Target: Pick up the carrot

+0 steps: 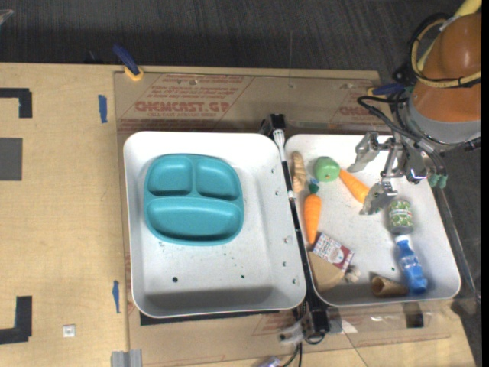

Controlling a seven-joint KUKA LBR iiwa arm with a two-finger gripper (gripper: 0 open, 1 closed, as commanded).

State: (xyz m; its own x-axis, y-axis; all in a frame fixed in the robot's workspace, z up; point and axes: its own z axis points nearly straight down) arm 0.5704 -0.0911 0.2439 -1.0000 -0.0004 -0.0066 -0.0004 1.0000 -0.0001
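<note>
Faint red lettering, roughly "CHEMCAST GP", on the brown board (229,98) behind the bins.

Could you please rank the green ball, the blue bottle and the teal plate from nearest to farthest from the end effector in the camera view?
Measured from the end effector, in the right bin:
1. Green ball, just to its left in the same bin.
2. Blue bottle, below it near the bin's lower right corner.
3. Teal plate, far left in the other bin.
</note>
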